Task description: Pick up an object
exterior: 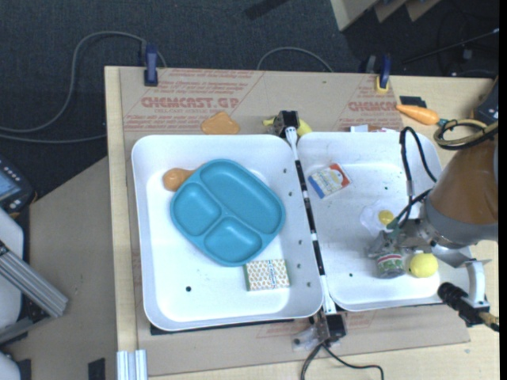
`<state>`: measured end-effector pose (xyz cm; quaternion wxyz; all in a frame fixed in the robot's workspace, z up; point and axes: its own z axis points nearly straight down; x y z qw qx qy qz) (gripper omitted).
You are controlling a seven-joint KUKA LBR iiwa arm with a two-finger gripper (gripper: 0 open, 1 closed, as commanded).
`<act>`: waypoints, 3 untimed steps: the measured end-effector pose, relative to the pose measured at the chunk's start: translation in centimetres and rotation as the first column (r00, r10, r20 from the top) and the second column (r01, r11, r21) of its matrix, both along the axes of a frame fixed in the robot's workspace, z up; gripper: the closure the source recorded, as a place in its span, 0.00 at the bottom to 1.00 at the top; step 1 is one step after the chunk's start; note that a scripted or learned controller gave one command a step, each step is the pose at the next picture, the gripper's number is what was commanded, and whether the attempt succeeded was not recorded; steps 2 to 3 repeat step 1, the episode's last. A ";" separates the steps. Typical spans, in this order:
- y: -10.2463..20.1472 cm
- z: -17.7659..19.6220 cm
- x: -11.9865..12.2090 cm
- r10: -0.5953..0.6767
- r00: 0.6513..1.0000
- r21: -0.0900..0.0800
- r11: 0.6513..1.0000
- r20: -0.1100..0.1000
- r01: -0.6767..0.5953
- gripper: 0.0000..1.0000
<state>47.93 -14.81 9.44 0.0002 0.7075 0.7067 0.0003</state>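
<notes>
My gripper (390, 248) is low in the right bin (348, 287), near its front right corner, among a cluster of small things. A round greenish-grey object (389, 266) lies right under it, and a yellow ball (423, 265) sits just to its right. A small yellow piece (386, 217) lies a little behind. A white packet with red and blue print (328, 180) rests at the back of that bin. The arm's wrist hides the fingers.
The left bin (158, 291) holds a blue divided plate (227, 210), an orange lump (176, 178) at its back left and a patterned sponge-like block (267, 275) near the front. An orange carrot-shaped toy (417, 114) and black cables (455, 131) lie behind the right bin.
</notes>
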 end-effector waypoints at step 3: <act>8.8 9.5 3.3 0.008 1.000 -0.001 1.000 0.007 -0.008 1.00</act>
